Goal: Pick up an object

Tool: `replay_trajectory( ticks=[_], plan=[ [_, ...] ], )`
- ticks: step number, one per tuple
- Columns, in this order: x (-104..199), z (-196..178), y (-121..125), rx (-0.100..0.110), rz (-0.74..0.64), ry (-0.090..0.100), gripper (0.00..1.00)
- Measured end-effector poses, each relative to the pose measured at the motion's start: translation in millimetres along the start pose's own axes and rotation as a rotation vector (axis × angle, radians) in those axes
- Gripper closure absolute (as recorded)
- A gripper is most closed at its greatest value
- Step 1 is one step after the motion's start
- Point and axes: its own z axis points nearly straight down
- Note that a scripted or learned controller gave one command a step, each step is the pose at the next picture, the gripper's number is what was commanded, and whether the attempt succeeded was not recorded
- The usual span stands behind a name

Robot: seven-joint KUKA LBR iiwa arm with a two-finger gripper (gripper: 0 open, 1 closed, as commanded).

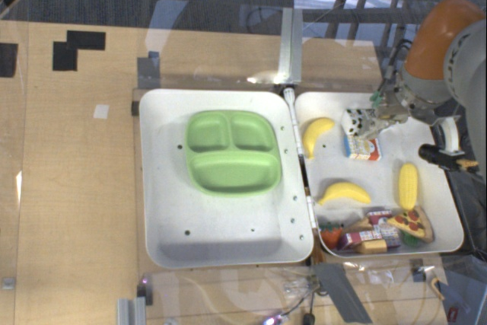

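Apparently claw atop milk carton

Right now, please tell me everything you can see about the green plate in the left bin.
The green plate is a light green tray with rounded corners, and it looks like plastic. It has three compartments: two small ones on the far side and one wide one on the near side. It lies flat, open side up, near the middle of the left bin, resting on its white floor. Nothing lies in it and nothing else touches it.
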Motion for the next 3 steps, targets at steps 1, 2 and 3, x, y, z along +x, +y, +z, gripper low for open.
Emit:
replay_trajectory(
  ticks=[1,2,3],
  plan=[
    [13,2,0,-0.006,0.188,-0.023,1.0],
    [-19,-53,-1,-0.047,0.449,-0.019,1.0],
    [24,-2,-15,-0.088,1.241,0.006,1.0]
  ],
)
